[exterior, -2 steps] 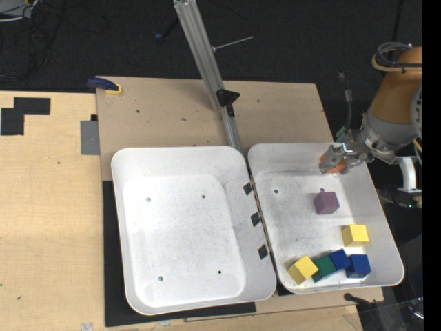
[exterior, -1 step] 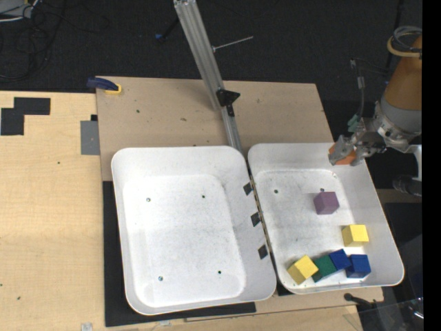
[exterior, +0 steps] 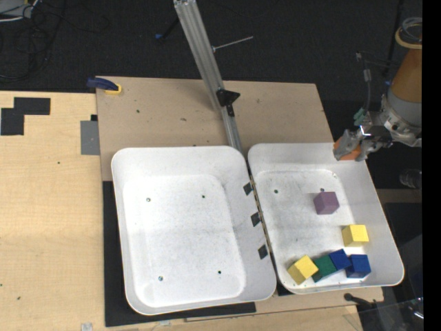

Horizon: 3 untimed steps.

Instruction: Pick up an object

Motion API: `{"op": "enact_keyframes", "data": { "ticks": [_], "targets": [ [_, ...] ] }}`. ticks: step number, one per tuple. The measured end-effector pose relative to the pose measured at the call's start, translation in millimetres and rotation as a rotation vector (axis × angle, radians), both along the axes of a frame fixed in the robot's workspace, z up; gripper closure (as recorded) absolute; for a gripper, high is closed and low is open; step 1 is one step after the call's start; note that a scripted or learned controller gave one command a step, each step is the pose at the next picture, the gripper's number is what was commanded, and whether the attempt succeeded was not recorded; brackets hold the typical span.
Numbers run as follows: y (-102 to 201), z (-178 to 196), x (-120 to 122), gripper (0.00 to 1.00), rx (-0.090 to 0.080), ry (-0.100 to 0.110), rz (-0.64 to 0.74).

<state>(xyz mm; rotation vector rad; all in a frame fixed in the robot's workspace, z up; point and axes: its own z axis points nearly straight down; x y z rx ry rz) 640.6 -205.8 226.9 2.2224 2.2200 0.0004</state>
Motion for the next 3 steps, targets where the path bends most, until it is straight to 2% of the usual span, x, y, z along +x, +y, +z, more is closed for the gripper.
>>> {"op": "enact_keyframes", "data": {
  "ticks": [1, 2, 3],
  "targets": [
    [53, 9, -14, 1.0, 0.003, 0.005, 0.005],
    [109, -3, -22, 1.0, 0.004, 0.007, 0.005],
    [157, 5, -27, 1.0, 0.003, 0.006, 0.005]
  ]
}}
